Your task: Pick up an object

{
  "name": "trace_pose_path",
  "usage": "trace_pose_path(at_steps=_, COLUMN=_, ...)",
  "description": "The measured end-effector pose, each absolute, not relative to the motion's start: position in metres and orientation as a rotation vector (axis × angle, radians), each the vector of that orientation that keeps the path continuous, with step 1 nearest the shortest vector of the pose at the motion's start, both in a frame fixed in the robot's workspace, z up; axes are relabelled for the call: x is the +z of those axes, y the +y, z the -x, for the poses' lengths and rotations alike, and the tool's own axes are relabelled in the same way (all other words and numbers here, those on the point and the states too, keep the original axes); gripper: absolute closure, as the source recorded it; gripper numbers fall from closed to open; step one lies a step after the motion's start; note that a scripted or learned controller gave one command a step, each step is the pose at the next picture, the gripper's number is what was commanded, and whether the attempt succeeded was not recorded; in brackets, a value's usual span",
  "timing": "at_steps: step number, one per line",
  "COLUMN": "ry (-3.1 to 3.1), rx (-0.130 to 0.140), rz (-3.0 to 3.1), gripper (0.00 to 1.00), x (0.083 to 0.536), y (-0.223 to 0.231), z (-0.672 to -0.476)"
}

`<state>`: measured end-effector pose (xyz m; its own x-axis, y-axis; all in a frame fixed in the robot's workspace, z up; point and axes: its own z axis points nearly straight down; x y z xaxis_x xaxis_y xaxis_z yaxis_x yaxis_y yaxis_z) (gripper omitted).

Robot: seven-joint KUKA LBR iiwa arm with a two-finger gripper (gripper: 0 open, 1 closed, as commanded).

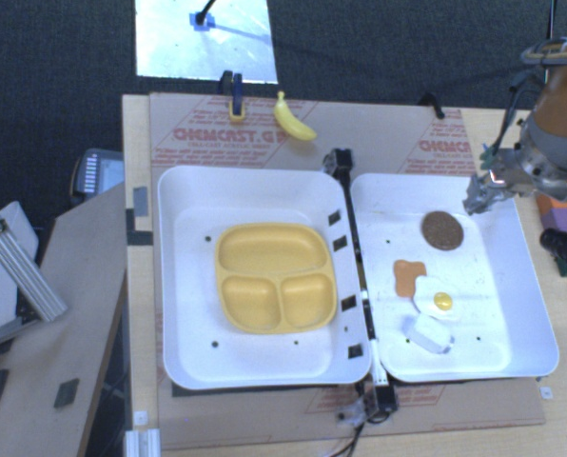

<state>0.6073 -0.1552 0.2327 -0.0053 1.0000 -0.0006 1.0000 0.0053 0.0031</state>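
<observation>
Arm comes in at the upper right of the frame, gripper (pixel 478 201) hanging over the top right corner of the right bin (pixel 526 284). Can't tell the tool's state from this angle; nothing visible in its grasp. Closest object is a round brown patty-like disc (pixel 442 230), lying flat on the bin floor just left of and below the gripper, apart from it. Further down the same bin: a small orange piece (pixel 408 275) near the centre, then a toy fried egg (pixel 437 301) with a yellow yolk just below and right of it, touching or nearly touching. Below the egg, a small white block (pixel 430 334), close against it. Left bin (pixel 179 255) holds a yellow three-compartment tray (pixel 272 277), sitting flat and roughly centred, one wide compartment on top and two smaller ones below. Black clips (pixel 340 244) run along the seam between the bins. Outside the bins, a toy banana (pixel 292 121) lies on the cardboard-coloured board at top centre, with a yellow-and-blue clamp (pixel 235 95) just left of it.
</observation>
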Motion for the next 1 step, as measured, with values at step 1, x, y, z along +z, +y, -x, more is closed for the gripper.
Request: trace_pose_path(at_steps=1, ry=2.232, rx=0.005, rz=-2.211, gripper=1.00, x=0.2417, y=-0.1021, z=-0.5956)
